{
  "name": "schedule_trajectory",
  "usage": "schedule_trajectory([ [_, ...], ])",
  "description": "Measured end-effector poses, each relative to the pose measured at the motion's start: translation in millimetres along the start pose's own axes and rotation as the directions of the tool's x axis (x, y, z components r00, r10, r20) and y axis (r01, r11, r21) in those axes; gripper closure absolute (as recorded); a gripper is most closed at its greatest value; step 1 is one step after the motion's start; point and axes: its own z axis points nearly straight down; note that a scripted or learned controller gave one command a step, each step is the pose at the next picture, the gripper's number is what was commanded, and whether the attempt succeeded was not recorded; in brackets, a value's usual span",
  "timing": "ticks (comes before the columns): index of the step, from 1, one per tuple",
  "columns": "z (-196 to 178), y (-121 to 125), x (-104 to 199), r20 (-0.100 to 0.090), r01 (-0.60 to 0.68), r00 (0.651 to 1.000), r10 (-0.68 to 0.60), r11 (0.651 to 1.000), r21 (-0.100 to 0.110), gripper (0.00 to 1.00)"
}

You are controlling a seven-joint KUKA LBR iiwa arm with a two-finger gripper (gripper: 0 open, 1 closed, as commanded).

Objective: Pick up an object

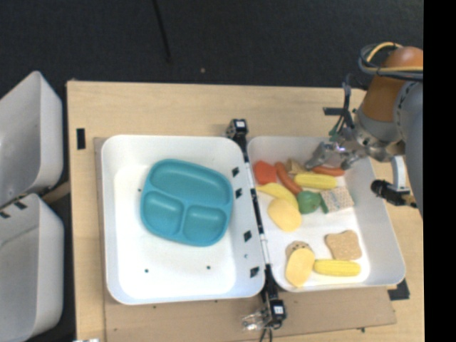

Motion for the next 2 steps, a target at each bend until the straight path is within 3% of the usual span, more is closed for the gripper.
schedule_trajectory([
  [1, -12, 2, -1, 0.005, 0.004, 1.0, -0.004, 1.0, -0.006, 1.0],
  [2, -57, 5, 3, -0.005, -0.006, 1.0, 0.006, 1.0, 0.007, 1.0],
])
